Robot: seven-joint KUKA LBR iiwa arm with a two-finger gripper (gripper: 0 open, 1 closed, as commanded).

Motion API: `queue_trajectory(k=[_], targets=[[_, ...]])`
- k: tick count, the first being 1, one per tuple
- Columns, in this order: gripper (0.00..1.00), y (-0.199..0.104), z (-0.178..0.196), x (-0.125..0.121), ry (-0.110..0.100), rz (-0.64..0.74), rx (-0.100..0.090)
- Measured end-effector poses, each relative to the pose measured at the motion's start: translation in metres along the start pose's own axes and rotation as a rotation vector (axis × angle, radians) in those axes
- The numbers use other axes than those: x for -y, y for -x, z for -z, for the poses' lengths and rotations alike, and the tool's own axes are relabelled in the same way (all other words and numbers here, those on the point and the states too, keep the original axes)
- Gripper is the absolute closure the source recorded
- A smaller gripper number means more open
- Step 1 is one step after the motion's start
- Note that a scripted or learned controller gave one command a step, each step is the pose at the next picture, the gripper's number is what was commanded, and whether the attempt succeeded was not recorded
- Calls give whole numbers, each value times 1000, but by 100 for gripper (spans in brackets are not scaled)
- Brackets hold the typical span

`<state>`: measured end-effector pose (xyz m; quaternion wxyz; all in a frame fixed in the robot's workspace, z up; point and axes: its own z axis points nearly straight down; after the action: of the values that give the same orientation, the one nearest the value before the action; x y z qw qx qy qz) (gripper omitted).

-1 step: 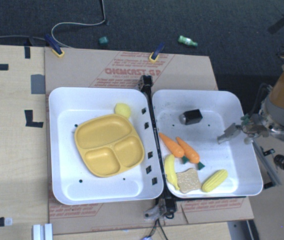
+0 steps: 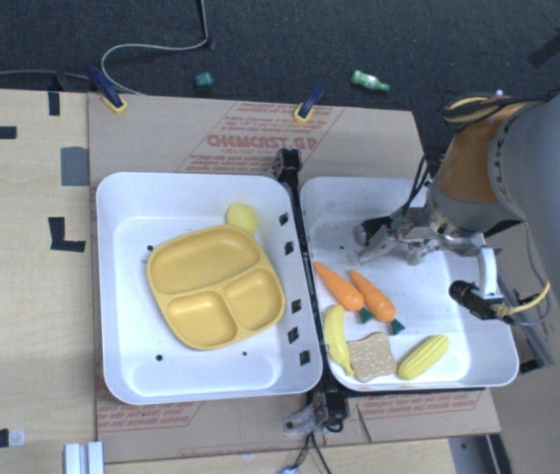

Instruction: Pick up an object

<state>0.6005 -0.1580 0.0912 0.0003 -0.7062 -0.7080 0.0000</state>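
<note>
My gripper [image 2: 367, 242] hovers low over the upper left part of the right bin [image 2: 477, 368], its fingers pointing left, spread apart, with nothing between them. Just below it lie two orange carrots [image 2: 336, 284] [image 2: 374, 297] side by side at a slant. Along the bin's front edge sit a yellow banana [image 2: 336, 336], a slice of bread [image 2: 370, 356] and a corn cob [image 2: 423, 356]. The carrots are a short way in front of the fingertips, not touching them.
The left bin [image 2: 121, 265] holds a yellow divided plate [image 2: 215, 286] and a small yellow lemon-like fruit [image 2: 243, 217] at its back. A black divider clip [image 2: 287, 164] sits between the bins. The arm's body [image 2: 497, 176] looms over the right bin's far right side.
</note>
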Motion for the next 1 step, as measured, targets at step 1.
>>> queue_trajectory(k=[1], targets=[[0, -37, -6, -47, -11, -3, -1]])
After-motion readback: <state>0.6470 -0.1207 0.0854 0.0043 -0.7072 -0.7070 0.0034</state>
